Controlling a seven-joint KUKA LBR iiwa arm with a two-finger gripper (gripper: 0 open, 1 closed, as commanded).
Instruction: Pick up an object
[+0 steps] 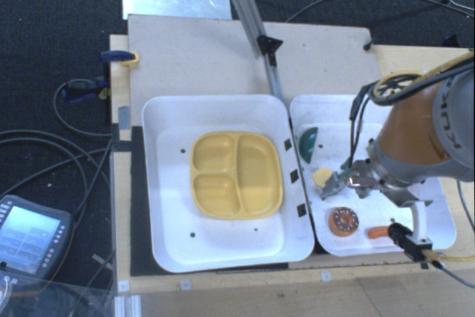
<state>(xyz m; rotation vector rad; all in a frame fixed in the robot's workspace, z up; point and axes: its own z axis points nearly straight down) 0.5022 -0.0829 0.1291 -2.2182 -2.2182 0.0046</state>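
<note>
The right bin (438,230) holds a small pale yellow block (321,176), a green wedge-shaped piece (308,143), a brown sprinkled donut (344,221) and a small orange piece (377,231). My gripper (332,188) is low in this bin, reaching in from the right. Its tip sits just right of and below the yellow block, close to touching it, and above the donut. Nothing is visibly held. The arm's orange band (415,126) and grey wrist cover the middle of the bin.
The left bin (167,122) holds a yellow divided plate (237,174). A slanted metal pole (249,7) runs down to the gap between the bins. Cables (390,85) loop over the arm. A teach pendant (30,234) lies at the lower left, off the bench.
</note>
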